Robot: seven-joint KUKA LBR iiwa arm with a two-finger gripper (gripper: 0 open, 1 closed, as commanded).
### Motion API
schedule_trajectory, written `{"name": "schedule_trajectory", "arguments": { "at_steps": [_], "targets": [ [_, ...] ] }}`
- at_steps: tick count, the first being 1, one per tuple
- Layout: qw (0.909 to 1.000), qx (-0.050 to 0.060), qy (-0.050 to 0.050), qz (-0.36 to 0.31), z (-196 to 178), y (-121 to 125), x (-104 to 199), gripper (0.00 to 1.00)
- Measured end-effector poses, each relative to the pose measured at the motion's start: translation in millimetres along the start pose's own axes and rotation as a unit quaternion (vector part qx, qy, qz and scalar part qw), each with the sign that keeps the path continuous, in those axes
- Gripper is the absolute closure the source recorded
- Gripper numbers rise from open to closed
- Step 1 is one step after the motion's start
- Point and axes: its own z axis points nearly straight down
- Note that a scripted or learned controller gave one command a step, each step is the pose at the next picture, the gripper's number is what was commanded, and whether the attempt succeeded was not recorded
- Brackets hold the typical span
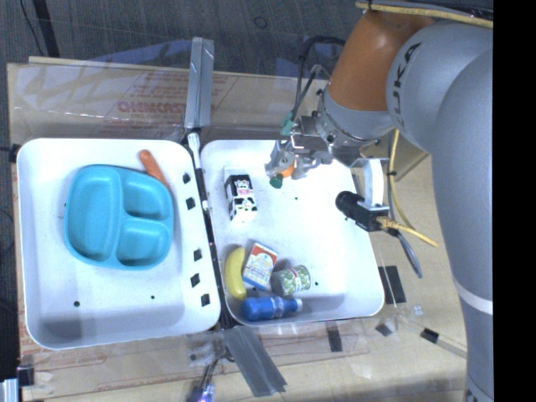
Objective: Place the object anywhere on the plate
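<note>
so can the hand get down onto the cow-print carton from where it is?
Probably yes. The hand hangs over the right bin, just right of the cow-print carton, which lies alone on bare floor. The banana and the other items cluster at the near wall, well clear.

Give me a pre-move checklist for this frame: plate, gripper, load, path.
1. Blue plate sits flat in the left bin: ok.
2. Plate compartments free of items: ok; the orange carrot lies beside the plate's upper edge.
3. Gripper over the right bin's upper part: ok.
4. Something held in the gripper: cannot tell; a small orange and green bit shows there.
5. Cow-print carton, banana, blue bottle left in the right bin: ok.
</note>
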Motion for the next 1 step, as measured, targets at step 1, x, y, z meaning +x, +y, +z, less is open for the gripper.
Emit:
{"name": "schedule_trajectory", "arguments": {
  "at_steps": [1],
  "targets": [
    [0.9992, 0.001, 0.0, 0.041, 71.3, 27.0, 74.2, 1.0]
  ]
}}
